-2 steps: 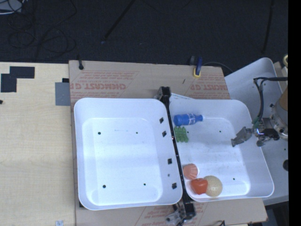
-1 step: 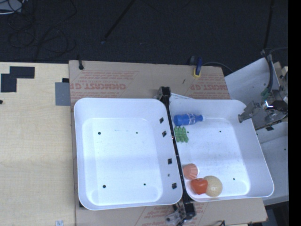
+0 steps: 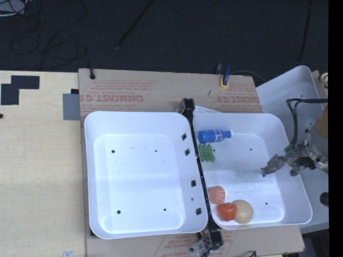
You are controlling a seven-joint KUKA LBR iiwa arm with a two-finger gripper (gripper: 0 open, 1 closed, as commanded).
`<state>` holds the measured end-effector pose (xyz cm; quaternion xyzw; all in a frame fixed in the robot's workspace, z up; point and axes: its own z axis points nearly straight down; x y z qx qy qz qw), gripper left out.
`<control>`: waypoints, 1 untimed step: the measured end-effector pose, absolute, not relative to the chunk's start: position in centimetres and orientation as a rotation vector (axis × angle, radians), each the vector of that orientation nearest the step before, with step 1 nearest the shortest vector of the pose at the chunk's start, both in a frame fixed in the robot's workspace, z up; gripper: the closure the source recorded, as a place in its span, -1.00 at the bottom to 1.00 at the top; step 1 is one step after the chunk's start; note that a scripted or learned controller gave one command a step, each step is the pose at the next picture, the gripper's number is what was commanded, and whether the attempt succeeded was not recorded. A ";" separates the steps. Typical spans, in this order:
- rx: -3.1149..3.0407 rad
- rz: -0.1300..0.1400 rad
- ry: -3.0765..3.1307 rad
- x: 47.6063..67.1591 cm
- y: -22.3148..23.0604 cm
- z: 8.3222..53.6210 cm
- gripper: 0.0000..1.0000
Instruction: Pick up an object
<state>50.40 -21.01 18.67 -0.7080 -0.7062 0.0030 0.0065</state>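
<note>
The right bin (image 3: 278,127) holds several objects. A blue bottle (image 3: 213,136) lies on its side near the bin's far left. Just below it sits a small green knobbly object (image 3: 207,153). In the near left corner a peach ball (image 3: 217,194), a red fruit-like object (image 3: 226,211) and a pale yellow ball (image 3: 244,211) are clustered together. My gripper (image 3: 282,167) hangs over the bin's right side, well apart from all of them. It is open, with nothing between its fingers.
The left bin (image 3: 96,138) stands beside the right one, with a black divider (image 3: 194,165) between them. Both rest on a cardboard sheet (image 3: 139,92) on the wooden bench. A white panel (image 3: 289,87) and cables lie behind the gripper.
</note>
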 end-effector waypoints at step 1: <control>-2.219 -0.005 -2.230 55.5 -19.0 24.5 -1.00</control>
